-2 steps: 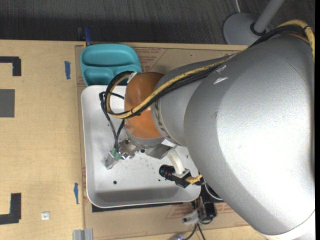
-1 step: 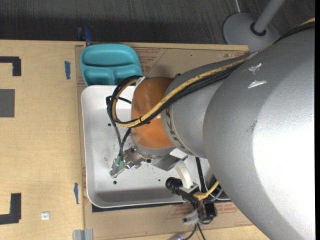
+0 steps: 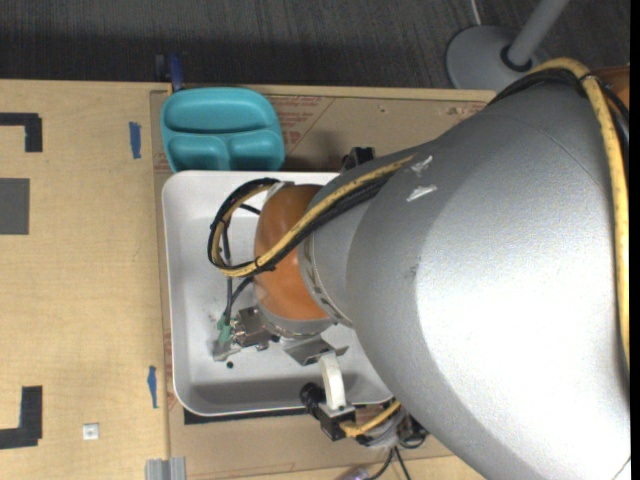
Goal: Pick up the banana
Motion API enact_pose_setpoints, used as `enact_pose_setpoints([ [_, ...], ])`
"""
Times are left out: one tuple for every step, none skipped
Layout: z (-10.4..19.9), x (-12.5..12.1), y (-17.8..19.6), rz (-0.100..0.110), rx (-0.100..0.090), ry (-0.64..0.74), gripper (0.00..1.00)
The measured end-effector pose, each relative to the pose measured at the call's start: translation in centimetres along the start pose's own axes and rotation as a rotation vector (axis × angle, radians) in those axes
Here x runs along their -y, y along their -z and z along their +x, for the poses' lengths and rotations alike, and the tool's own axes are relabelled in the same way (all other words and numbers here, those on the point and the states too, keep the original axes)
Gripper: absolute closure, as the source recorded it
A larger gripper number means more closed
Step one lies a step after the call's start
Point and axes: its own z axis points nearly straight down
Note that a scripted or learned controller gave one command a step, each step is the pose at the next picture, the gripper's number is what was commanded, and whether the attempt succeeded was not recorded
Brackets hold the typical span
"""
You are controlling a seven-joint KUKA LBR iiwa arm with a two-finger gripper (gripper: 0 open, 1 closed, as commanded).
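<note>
The grey arm with its orange band (image 3: 290,258) reaches down into the shallow white bin (image 3: 190,268) on the tan cardboard-covered surface (image 3: 80,268), hiding much of the bin. A teal plastic divided tray (image 3: 222,128) sits just beyond the bin, and dark grey carpet (image 3: 250,18) lies past the surface. The banana's place cannot be told.

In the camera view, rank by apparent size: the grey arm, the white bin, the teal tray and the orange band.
1. Grey arm, though its nearness to the camera inflates it.
2. White bin, partly covered by the arm.
3. Teal tray and orange band look alike; the band is partly hidden, so I won't rank them.
</note>
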Motion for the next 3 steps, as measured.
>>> enact_pose_setpoints([
  [0.2,-0.1,1.1,-0.005,-0.003,0.0,1.0],
  [0.2,-0.2,2.0,-0.005,-0.003,0.001,1.0],
  [0.2,-0.2,3.0,-0.006,-0.003,0.001,1.0],
])
